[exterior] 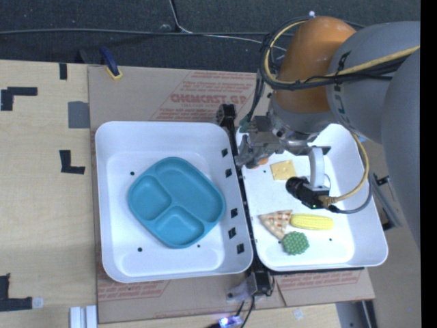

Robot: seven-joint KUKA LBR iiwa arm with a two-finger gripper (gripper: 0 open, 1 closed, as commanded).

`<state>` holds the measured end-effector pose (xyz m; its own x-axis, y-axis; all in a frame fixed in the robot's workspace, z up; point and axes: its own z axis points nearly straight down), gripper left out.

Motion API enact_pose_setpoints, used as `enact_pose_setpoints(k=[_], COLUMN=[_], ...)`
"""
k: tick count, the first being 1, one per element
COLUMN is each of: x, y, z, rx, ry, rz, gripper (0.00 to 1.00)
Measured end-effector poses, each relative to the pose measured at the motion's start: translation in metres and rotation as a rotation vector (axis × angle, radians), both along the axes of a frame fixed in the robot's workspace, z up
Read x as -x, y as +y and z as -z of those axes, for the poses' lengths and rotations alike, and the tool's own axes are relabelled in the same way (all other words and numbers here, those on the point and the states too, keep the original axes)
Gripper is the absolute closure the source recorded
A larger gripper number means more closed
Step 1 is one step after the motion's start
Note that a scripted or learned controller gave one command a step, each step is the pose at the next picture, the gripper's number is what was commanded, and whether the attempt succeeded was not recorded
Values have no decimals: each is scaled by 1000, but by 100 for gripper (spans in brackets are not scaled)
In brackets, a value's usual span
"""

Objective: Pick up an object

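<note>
Seen from above at a slant, the bench carries two shallow white bins side by side on brown cardboard, and the lines below go through this one camera view.

Left bin (109, 203): a white plastic tray holding one turquoise divided plate (176, 201) with three compartments, lying flat near the middle.

Right bin (369, 241): a white plastic tray holding four small toy foods.

Yellow cheese square (282, 169): flat, in the upper part of the right bin, just beside the gripper.

Yellow corn cob (312, 221): lying on its side in the lower half of the right bin.

Pizza slice (276, 222): a tan triangular wedge, touching the left end of the corn cob.

Green bumpy ball (295, 242): round, just below the pizza slice and corn cob.

Arm (382, 80): grey with an orange band, reaching in from the right over the right bin's upper half.

Gripper (257, 152): low over the upper left corner of the right bin, near the wall between the bins; whether it is spread or pressed together cannot be told, and nothing is visibly held.
</note>
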<state>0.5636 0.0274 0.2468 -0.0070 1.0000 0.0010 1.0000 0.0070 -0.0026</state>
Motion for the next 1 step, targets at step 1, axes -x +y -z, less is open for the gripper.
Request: enact_pose_setpoints(k=[1], x=[-18], y=[45], z=[3], rx=[0], ry=[-2], rz=[1], gripper=[100])
